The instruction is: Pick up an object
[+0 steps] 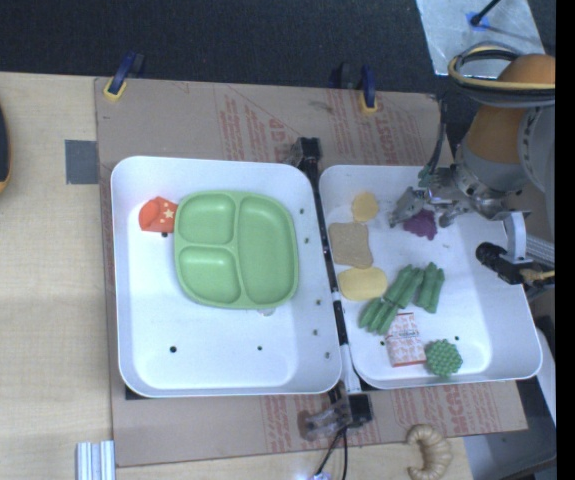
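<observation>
Gripper (429, 208) low over right bin (507, 353), near its far edge, directly at purple object (422, 225). Cannot tell whether object is held. Nothing lifted yet; grasp and lift remain. Green beans (405, 293), yellow pieces untouched mid-bin.

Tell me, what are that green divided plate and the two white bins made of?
Green divided plate: probably moulded plastic, matte, with an even colour and rounded compartment ridges. Left white bin and right white bin: likely thin formed plastic, smooth and slightly glossy, with rounded corners; I can't be certain.
</observation>
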Controlling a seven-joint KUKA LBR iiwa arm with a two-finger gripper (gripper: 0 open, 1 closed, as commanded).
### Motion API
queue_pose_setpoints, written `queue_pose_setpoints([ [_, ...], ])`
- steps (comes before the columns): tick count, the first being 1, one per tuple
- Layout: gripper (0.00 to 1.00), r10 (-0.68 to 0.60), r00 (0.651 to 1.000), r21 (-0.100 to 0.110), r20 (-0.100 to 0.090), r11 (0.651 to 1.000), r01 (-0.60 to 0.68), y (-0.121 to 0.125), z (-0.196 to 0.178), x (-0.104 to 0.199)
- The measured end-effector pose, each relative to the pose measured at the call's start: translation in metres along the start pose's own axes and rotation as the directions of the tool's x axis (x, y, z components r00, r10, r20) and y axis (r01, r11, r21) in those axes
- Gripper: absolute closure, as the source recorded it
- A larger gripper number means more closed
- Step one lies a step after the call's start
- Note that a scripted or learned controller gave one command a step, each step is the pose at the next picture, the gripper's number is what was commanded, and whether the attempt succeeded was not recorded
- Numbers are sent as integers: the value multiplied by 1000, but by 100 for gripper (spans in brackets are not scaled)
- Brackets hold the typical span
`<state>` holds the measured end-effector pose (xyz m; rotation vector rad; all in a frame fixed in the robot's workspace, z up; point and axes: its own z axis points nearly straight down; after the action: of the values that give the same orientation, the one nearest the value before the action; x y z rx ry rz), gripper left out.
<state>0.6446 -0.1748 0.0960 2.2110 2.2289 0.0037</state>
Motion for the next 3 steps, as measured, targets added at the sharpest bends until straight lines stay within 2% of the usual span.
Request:
queue_pose_setpoints([
  [1,0,4,1000,3,1,1000,-4,13,3,-20],
  [2,100,0,1000,3,2,1000,0,13,-8,-20],
  [3,0,-2,1000,4,2,1000,2,13,-8,-20],
])
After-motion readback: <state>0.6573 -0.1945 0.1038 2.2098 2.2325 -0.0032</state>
